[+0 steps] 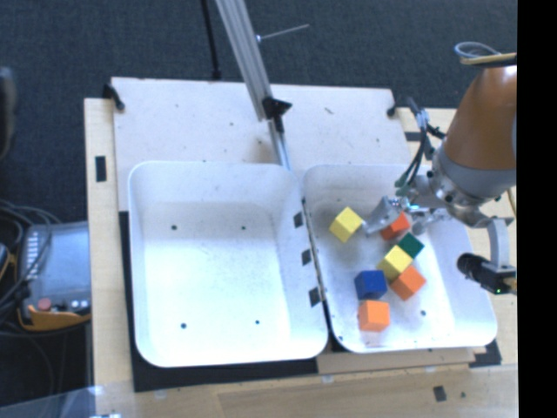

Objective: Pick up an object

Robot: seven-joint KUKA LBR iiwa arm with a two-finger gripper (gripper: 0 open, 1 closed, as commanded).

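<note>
My gripper [400, 218] is low in the right bin [461, 320], over its upper middle. It stands open, with one finger [376, 225] to the left and the other to the right of a red block [398, 227]. The block lies in the gap, and I see no finger pressing on it. A yellow block [345, 224] lies just left of the gripper. Below it lie a green block [412, 246], a second yellow block [398, 260], an orange block [408, 282], a blue block [370, 284] and another orange block [374, 314].
The left bin [174, 320] sits beside the right one, with a shared ridge between them. A slanted metal pole [248, 50] comes down to the bins' back edge. The arm's orange-banded wrist [487, 129] hangs over the right bin's far right corner.
</note>
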